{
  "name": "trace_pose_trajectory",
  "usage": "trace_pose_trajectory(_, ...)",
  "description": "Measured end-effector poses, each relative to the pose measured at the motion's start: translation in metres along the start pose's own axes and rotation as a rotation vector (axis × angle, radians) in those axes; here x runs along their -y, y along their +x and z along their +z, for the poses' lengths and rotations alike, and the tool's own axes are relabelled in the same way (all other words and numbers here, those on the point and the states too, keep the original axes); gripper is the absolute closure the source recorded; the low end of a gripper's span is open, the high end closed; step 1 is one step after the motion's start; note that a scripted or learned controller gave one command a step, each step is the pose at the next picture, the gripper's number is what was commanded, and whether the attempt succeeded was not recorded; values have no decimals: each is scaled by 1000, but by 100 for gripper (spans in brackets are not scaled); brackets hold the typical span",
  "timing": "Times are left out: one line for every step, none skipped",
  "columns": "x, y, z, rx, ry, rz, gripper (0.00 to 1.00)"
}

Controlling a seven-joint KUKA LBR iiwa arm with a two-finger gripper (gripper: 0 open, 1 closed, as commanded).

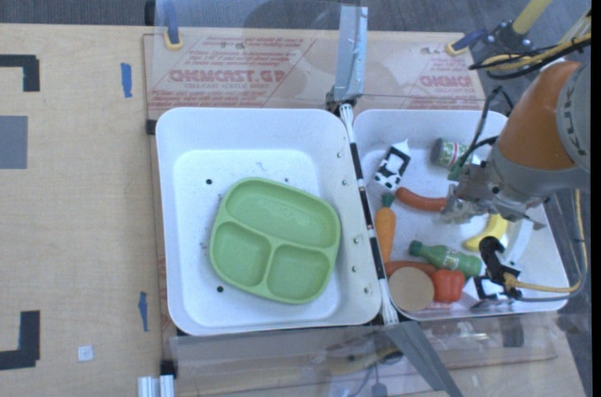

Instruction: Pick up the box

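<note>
The box is a small white carton with black patches, lying in the right bin near its left wall at the back. My gripper hangs low over the middle of that bin, to the right of the box and slightly nearer the front. It sits at the right end of an orange-red sausage and is apart from the box. The grey wrist and orange band hide the bin's back right part.
The right bin also holds a green can, a carrot, a green bottle, a banana, a brown disc and a red piece. A green divided plate lies in the left bin.
</note>
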State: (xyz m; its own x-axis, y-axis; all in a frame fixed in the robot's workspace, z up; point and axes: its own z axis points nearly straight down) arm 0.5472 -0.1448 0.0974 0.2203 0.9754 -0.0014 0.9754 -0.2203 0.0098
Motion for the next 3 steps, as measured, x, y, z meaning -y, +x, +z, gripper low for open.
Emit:
trace_pose_trajectory(22,-63,8,-12,6,77,100)
trace_pose_trajectory(13,-44,10,0,3,-136,100)
trace_pose_trajectory(11,-34,9,-14,4,-149,0)
